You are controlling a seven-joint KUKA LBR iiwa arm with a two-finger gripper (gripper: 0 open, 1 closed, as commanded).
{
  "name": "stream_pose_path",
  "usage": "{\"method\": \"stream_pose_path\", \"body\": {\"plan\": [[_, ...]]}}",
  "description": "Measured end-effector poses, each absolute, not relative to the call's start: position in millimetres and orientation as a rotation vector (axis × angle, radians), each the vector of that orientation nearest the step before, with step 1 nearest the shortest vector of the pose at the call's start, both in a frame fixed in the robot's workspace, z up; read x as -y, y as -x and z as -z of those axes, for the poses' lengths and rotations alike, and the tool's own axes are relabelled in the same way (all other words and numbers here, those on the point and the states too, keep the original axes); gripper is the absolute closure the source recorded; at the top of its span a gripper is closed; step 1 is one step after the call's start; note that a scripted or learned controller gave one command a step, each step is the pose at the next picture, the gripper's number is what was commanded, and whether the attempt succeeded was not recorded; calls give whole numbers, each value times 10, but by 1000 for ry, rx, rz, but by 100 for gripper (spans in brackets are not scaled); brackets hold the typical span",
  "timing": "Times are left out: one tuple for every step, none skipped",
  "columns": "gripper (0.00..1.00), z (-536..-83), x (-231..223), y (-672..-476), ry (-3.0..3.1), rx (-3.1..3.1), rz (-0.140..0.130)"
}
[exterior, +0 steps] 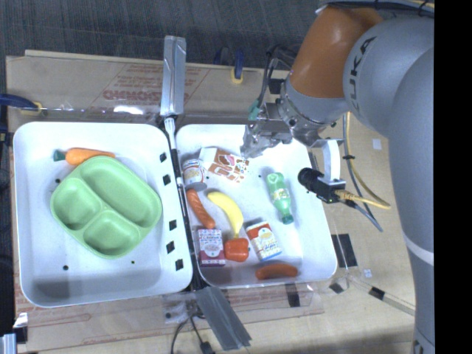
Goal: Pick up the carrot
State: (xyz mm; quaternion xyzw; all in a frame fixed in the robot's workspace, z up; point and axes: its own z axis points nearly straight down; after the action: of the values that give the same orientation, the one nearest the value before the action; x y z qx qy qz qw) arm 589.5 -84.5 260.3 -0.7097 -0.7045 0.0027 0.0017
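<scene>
**Carrot in the left bin, arm over the right one**

Biggest thing here is the grey arm [391, 124], smooth metal with a glossy orange band and "KUKA" lettering readable on its side. It reaches in over the far edge of the right bin [316, 251]. The bench [88, 76] under everything looks like brown cardboard with faded red print I can't read.

Both bins are shallow white plastic. The left bin [37, 271] has a pale green divided plate [107, 205], rounded and tilted a bit. The carrot [87, 154] lies just beside the plate's far edge, orange with a green tip.

The gripper [253, 144] hangs above the right bin's far end, near a printed snack packet [226, 164]; can't tell how its fingers are set. Also in there: a banana [227, 210], a green bottle [279, 195], and a small tomato [237, 249].
</scene>
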Motion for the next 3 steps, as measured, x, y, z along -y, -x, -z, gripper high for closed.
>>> {"method": "stream_pose_path", "body": {"plan": [[100, -2745, 960, -5285, 1851, 2535, -3], [100, -3412, 517, -5387, 2271, 2171, -2], [100, -3505, 508, -5391, 2262, 2178, -6]]}}
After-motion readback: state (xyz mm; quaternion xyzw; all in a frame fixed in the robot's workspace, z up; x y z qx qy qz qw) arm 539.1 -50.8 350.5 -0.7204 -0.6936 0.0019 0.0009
